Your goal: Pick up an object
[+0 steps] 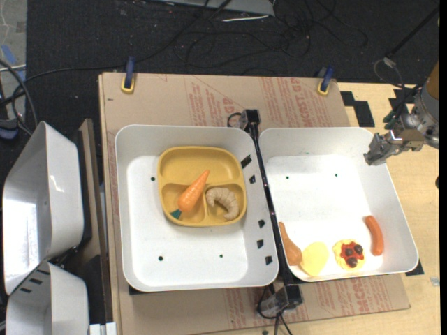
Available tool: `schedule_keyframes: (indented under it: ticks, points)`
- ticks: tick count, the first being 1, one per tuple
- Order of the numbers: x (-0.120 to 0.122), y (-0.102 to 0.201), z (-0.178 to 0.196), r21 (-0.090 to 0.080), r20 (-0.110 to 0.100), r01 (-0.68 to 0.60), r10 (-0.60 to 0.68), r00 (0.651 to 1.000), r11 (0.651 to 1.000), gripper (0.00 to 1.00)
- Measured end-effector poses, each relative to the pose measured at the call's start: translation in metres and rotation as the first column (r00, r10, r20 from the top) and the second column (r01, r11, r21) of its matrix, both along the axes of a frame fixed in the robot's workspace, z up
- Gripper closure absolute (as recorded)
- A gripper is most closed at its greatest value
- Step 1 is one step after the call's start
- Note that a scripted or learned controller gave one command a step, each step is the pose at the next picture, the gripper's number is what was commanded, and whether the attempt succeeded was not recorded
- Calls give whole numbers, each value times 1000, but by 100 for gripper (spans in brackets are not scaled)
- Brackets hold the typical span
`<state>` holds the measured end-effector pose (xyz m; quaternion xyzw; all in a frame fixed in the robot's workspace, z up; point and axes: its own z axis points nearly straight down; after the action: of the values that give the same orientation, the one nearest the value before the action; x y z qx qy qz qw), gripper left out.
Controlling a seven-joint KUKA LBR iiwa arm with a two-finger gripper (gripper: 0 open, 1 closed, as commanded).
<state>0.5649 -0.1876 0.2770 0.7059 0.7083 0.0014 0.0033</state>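
The gripper (378,152) hangs over the right bin's (328,187) far right rim, arm cut off at the frame edge. Its fingers blur together; their spread can't be told. The sausage (375,234) lies well below them.

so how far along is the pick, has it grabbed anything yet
Nothing looks picked yet. The gripper sits at the right bin's upper right rim with no object between its fingers. The sausage, the chicken leg and the rest lie along the near edge, so reaching and grasping remain.
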Motion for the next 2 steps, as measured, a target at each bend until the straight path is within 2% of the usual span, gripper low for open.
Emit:
schedule_keyframes:
  ticks: [2]
  points:
    - [-7, 98, 0, 3, -8, -3, 3, 1000, 1000, 100]
